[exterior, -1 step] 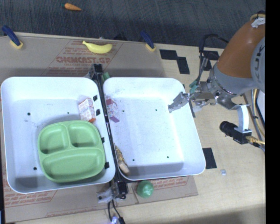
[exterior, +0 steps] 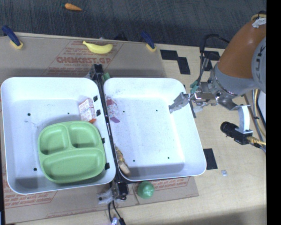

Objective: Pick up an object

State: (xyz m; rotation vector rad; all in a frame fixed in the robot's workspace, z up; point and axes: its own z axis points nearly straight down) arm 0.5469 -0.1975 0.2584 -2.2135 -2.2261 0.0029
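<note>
Honestly I'm barely started on this one. My gripper [exterior: 179, 102] hangs over the right edge of the right bin [exterior: 145, 165], up near its far corner, and I can't tell its state from this angle. Nothing's lifted as far as I can see. The pickable stuff is mostly across the way: a green divided plate [exterior: 72, 151] and a small carton [exterior: 87, 109] in the left bin [exterior: 18, 93], plus a small packet [exterior: 111, 108] against the right bin's left wall. Whole grab is left to do.

Dark carpet [exterior: 107, 8] beyond wooden bench [exterior: 234, 182]
</note>
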